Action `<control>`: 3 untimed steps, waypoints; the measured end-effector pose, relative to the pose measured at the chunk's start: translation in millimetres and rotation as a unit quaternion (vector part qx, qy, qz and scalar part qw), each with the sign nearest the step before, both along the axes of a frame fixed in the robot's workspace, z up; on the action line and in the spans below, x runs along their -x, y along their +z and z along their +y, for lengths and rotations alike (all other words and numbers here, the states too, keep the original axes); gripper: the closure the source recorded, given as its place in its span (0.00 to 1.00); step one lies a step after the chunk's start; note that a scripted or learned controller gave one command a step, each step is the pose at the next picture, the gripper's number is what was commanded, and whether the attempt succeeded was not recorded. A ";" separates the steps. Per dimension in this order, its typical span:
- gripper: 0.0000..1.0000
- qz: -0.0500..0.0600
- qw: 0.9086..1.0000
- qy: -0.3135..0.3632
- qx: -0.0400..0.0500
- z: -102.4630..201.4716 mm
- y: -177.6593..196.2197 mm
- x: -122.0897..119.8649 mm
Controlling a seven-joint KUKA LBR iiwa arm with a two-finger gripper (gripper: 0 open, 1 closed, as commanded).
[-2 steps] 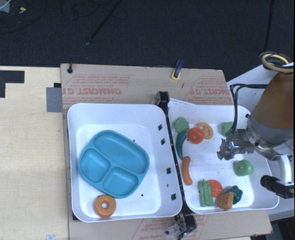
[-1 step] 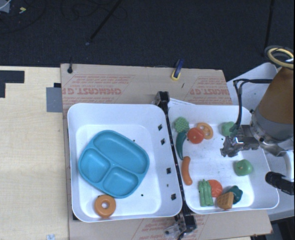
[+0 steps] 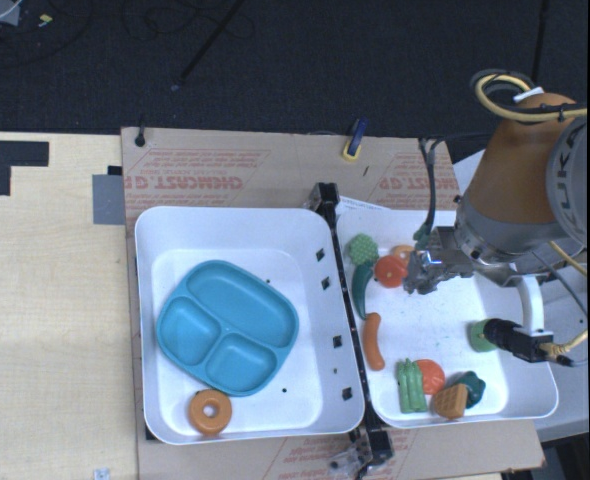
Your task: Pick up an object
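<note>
Even overhead light, moderately bright. White bins (image 3: 150,268) near glare, weak shadows. Dark backdrop at 12 o'clock loses detail. Soft focus, slight grain throughout; small toys at 4 o'clock blurred.

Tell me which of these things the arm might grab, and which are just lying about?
Could be grabbed:
red tomato-like toy beside the gripper
green broccoli-like toy
orange sausage-shaped toy
green ridged toy
brown doughnut-shaped toy

Just lying about:
blue plastic sectioned plate
brown cardboard sheet
yellow-and-blue clamp
</note>
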State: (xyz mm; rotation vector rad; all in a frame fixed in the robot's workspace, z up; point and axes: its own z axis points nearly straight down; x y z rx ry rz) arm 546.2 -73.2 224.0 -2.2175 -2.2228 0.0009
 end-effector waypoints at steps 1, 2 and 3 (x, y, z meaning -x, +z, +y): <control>1.00 0.000 1.000 0.000 0.000 41.5 3.0 -15.3; 1.00 0.000 1.000 0.000 0.000 91.0 -3.0 -38.2; 1.00 0.000 1.000 -0.001 0.000 107.2 -2.6 -51.4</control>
